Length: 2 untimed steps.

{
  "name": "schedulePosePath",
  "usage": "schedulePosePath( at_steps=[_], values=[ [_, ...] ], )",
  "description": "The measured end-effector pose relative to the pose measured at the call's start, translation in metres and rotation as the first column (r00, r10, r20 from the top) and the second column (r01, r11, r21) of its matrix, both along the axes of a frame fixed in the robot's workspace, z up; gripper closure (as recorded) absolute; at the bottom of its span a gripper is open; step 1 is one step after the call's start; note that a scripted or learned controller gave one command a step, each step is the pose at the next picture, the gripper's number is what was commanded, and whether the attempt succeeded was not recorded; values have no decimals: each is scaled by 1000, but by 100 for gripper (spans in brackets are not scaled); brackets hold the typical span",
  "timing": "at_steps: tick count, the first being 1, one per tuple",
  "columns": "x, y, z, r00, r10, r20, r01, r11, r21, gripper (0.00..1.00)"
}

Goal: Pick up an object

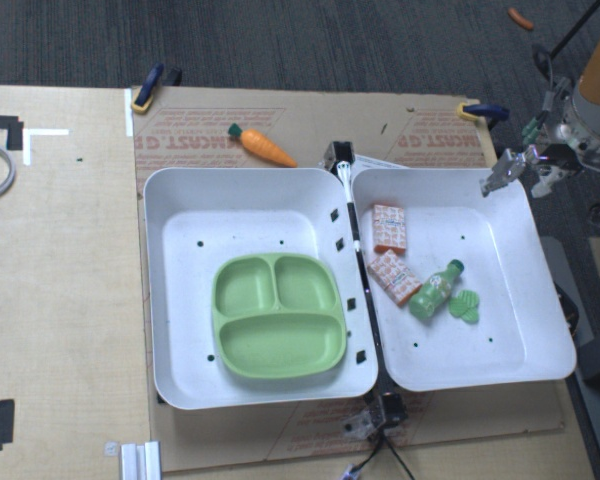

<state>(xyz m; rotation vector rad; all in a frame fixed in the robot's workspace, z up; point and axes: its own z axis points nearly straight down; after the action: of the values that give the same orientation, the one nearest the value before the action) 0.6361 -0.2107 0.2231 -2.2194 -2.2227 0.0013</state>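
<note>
Left shallow white plastic bin [170, 298] holds a green three-compartment plate [278, 315]. Right white bin [510, 298] holds two pink snack boxes [390, 251], a green bottle [435, 291] and small green piece [466, 307] near centre. Gripper [510, 171] hovers at two o'clock, whether open or closed I cannot tell. Toy carrot [263, 145] lies on cardboard at twelve.

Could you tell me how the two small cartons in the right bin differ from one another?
The upper carton lies nearly square to the right bin, while the lower carton lies turned on a diagonal. The upper carton is apart from the green bottle; the lower carton's end reaches the bottle. Both are small reddish-and-white boxes lying flat near the bin's left wall.
</note>
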Motion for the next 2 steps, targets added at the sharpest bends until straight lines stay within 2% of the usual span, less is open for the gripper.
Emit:
schedulePosePath(
  at_steps=[1, 2],
  values=[
    [-25, 59, -131, 1000, -28, 0, 28, 1000, 0, 0],
    [-104, 105, -93, 994, 109, 0, -109, 994, 1, 0]
  ],
)
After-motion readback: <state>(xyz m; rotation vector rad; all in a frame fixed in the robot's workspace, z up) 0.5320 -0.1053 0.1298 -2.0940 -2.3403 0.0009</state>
